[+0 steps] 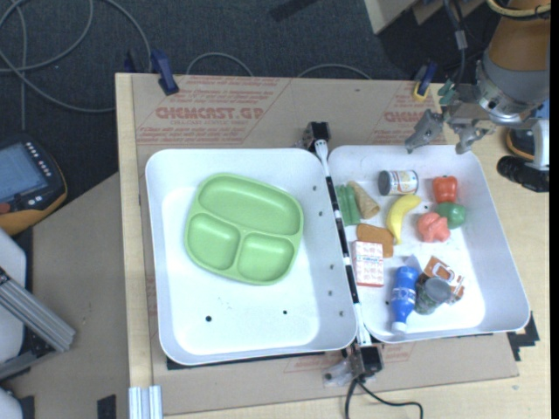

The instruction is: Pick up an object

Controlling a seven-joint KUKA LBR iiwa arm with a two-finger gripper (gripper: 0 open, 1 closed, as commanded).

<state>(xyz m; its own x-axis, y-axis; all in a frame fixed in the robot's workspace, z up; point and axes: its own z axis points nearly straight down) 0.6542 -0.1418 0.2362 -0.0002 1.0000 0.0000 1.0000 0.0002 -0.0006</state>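
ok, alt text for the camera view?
Grey arm's two-finger gripper hovers open above the right white bin's far rim, holding nothing. That bin holds toy food, including a yellow plastic banana; the left white bin holds a green divided plate.

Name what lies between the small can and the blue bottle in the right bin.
In the camera view, the banana lies between the small can and the blue bottle, curving down from just below the can; below its lower tip, bare bin floor runs to the bottle.
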